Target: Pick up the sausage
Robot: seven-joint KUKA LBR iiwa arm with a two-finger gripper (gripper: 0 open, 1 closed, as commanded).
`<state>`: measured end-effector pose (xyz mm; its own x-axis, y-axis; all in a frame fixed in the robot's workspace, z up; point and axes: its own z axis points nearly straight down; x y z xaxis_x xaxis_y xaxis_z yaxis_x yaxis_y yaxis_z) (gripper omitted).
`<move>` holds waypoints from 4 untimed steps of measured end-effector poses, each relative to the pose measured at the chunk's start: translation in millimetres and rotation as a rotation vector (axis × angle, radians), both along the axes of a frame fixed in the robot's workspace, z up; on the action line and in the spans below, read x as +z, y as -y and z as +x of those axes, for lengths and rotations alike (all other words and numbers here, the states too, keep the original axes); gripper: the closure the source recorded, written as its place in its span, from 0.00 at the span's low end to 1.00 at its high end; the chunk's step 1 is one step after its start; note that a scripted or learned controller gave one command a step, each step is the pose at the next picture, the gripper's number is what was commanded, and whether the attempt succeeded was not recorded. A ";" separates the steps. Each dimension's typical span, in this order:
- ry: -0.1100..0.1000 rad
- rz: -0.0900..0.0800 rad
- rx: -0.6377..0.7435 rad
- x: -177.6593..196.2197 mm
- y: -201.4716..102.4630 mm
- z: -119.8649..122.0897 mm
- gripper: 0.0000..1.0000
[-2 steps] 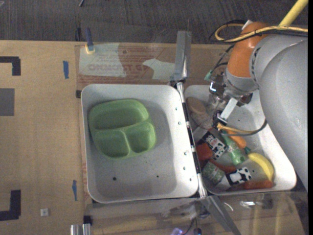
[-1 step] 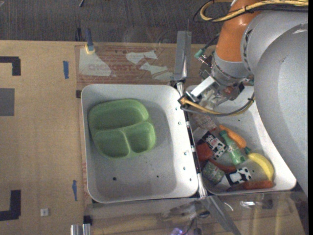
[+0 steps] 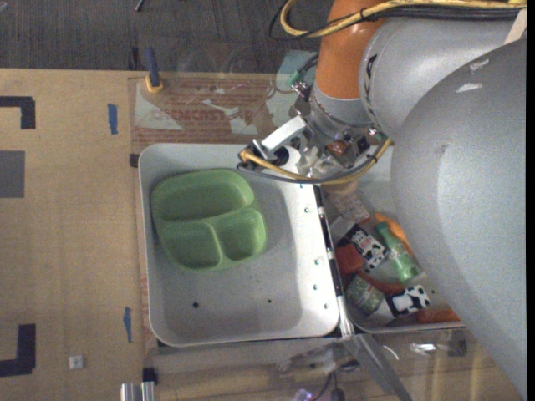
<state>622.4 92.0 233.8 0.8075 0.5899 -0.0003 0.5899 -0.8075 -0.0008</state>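
Note:
My gripper (image 3: 322, 165) hangs under the orange-banded wrist, over the top end of the wall between the two bins, with cables looped around it. Just below it, in the upper part of the right bin (image 3: 334, 295), lies a tan-brown rounded piece (image 3: 341, 197) that may be the sausage; the wrist and arm hide most of it. I cannot tell whether the gripper touches it. A reddish-orange piece (image 3: 347, 259) lies further down the same bin.
The left bin (image 3: 251, 307) holds a green divided plate (image 3: 209, 220) in its upper left. The right bin has a pile: two black-and-white cow-patterned items (image 3: 364, 245) (image 3: 410, 301), a green bottle (image 3: 399, 259), a green can (image 3: 364, 295), an orange item (image 3: 393, 224). The grey arm covers the bin's right part.

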 end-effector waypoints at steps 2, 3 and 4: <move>0.016 0.010 -0.312 -115.1 -116.9 1.3 1.00; 0.011 0.007 -0.238 -141.8 -134.6 31.6 1.00; 0.011 0.010 -0.240 -131.2 -134.4 32.3 1.00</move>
<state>654.7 226.3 102.6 0.9246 0.3807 0.0136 0.3807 -0.9247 -0.0042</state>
